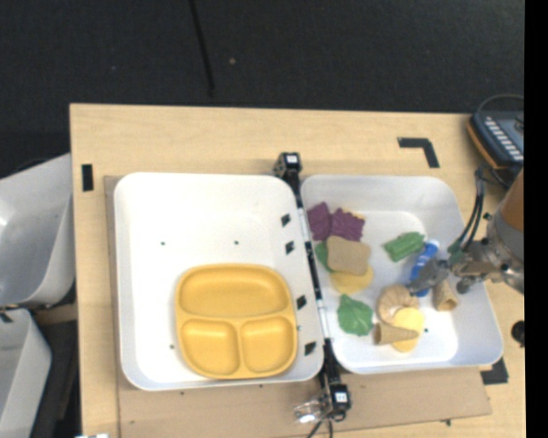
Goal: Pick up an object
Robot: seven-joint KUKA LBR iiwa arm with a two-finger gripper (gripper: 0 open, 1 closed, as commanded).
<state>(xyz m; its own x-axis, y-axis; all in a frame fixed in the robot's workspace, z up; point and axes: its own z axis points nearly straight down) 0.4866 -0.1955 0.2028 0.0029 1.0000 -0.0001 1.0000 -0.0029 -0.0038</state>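
Note:
The right bin point(438, 199) holds several small toy items. Two purple pieces point(334, 221) lie at its upper left, and a tan block point(349, 255) rests on a yellow piece point(353, 280). There are also a green piece point(404, 245), a blue piece point(424, 265), a second green piece point(354, 316), and a tan and yellow cluster point(400, 321). My gripper point(453, 277) hangs low over the bin's right side, just right of the blue piece and above a small tan item point(445, 299). I see nothing clearly held in it.
In the front of the left bin point(164, 217) sits a yellow divided tray point(237, 320). A black clip point(288, 163) sits at the far end of the divider between the bins. A handheld pendant point(499, 138) lies at the bench's right edge, and white containers point(18, 235) stand off the bench at left.

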